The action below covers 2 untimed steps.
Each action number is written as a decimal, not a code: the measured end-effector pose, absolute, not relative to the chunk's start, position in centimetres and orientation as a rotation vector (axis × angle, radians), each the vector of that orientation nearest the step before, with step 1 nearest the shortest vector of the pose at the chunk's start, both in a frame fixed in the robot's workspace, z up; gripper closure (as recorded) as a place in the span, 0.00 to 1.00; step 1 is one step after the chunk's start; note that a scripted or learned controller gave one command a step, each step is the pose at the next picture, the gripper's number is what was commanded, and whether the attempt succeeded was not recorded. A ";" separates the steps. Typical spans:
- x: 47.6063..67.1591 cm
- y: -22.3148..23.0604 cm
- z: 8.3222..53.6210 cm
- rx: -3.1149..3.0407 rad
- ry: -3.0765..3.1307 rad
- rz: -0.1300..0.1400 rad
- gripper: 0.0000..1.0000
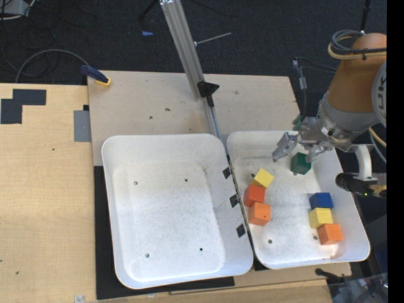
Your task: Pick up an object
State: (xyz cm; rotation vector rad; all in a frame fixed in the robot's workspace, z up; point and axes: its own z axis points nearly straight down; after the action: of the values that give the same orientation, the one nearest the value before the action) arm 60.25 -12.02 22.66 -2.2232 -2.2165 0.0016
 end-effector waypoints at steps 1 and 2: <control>58.6 -14.2 13.4 -2.216 -2.213 0.011 0.00; 58.8 -14.2 13.9 -2.224 -2.215 0.002 0.00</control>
State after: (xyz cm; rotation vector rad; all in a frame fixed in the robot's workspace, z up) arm 58.84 -14.19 13.87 -2.2238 -2.2154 0.0024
